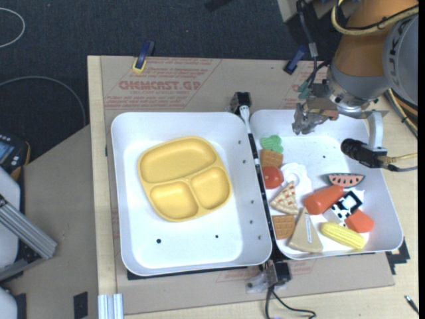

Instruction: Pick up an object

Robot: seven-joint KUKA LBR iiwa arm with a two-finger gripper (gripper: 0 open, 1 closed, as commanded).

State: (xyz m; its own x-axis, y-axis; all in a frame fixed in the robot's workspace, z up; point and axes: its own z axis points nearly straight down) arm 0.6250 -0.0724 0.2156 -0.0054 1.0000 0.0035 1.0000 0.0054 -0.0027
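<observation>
**Arm poised over the toy-food bin, nothing in hand**

Cardboard-topped bench [199, 78], dark carpet behind it. Notes run from the near edge back.

Nearest you, along the right bin [392, 228]'s front wall: a yellow corn cob [342, 234], a pale wedge [307, 234], a waffle piece [283, 226]. Just behind them, an orange carrot [323, 199], a checkered block [345, 205], a pizza slice [285, 199] and a watermelon slice [345, 179]. Against the dividing wall sit a red tomato [271, 176], a brown cracker [270, 158] and a green piece [271, 142]. Everything is crowded toward the front and left, probably so the rear of the bin stays open for the arm's approach.

Left bin [126, 178] carries a yellow divided tray [184, 177], likely the drop-off spot.

Farthest back, the gripper [307, 123] hangs above the right bin's bare rear floor, well apart from any toy. You can see nothing between its fingers. Whether they stand wide or narrow, you cannot tell; the tips blur into one dark mass.

Judgement: the pick has not begun. The green piece is the closest candidate; the tightly packed front cluster risks a bumped neighbour.
</observation>
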